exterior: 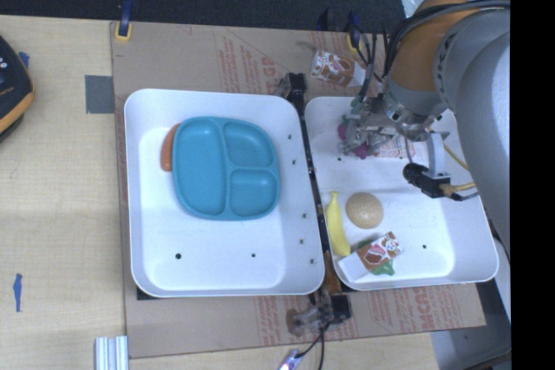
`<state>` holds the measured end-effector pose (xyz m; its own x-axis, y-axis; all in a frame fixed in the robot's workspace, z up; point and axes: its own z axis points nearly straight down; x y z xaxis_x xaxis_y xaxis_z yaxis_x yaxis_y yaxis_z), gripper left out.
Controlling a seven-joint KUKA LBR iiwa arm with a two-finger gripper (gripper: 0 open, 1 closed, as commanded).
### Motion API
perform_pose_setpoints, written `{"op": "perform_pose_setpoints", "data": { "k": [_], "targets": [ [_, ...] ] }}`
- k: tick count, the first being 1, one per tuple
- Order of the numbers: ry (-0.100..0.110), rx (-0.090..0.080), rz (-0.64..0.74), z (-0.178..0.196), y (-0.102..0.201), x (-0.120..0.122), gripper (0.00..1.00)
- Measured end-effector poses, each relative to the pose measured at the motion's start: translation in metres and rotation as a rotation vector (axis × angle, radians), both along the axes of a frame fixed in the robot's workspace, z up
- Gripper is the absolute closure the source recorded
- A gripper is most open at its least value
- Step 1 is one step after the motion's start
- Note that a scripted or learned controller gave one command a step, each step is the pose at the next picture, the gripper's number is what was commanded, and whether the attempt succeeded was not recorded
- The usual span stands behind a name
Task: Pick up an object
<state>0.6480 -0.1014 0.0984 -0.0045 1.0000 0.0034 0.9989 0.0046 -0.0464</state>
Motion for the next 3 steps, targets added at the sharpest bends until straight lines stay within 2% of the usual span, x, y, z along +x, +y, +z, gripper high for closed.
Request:
{"op": "perform_pose_setpoints", "data": {
  "k": [1,2,3],
  "targets": [
    [-0.001,0.0,0.001,0.0005,0.0001,0.0005,0.0],
    [0.011,0.002,0.005,0.0092,-0.0001,-0.0016,1.0],
    [0.006,0.001,0.005,0.0105,0.0,-0.0001,0.0]
  ]
}}
